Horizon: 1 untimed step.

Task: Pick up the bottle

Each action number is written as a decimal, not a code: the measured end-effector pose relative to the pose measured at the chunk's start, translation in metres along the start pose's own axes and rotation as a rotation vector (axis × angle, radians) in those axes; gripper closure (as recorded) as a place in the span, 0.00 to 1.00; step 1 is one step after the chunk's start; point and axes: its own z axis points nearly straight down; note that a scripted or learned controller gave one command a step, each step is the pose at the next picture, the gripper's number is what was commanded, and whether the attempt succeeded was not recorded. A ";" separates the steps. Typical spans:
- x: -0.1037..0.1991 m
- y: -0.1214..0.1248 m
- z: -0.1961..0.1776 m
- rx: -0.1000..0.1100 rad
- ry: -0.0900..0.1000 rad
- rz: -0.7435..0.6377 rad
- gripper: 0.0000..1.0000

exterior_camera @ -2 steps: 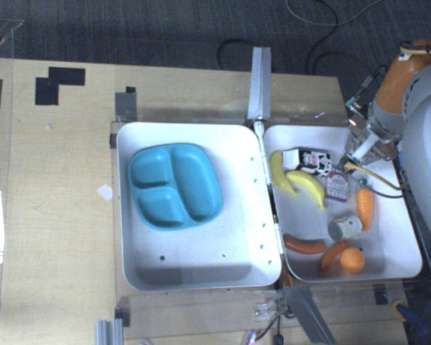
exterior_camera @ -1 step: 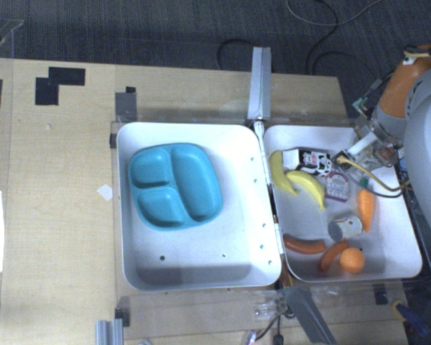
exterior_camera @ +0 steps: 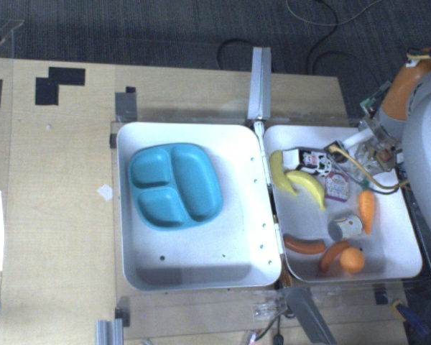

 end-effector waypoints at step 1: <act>0.005 0.002 0.000 0.000 0.001 0.142 1.00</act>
